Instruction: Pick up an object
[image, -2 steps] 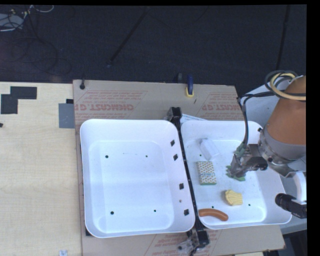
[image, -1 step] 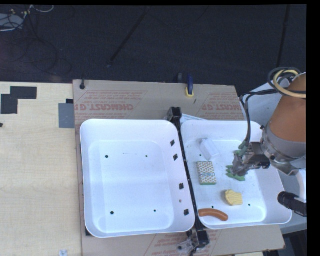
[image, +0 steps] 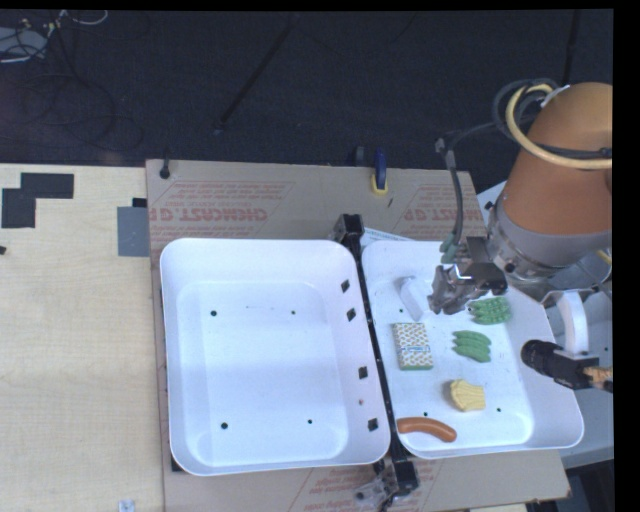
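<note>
gripper (image: 452, 292) hangs low over the upper middle of the right bin (image: 540, 425), a dark grey cluster at the end of the grey and orange arm (image: 560, 170); whether it is parted or closed cannot be told from this angle, and nothing is visible in its grasp, so it looks empty-handed as far as can be seen. judged from how things lie, the pick has not been made yet: every object rests flat on the bin floor, so the whole grasp and lift are left to do. going from biggest to smallest, there are two shallow white bins side by side, the left bin (image: 180, 420) bare inside, the right one carrying all the loose pieces. in it i count six small things: one speckled rectangular block (image: 412, 344) near the bin's left wall, one orange sausage-shaped piece (image: 428, 429) by the front edge, one leafy green piece (image: 490, 311) just beside the gripper on its right, one second green piece (image: 472, 346) a little in front of that, one yellow lump (image: 466, 396) nearer the front, and one pale whitish piece (image: 411, 294) just to the gripper's left, hard to make out against the white floor. the likeliest candidates for the pick are the pale piece and the leafy green one, since they lie closest to the gripper.
</note>
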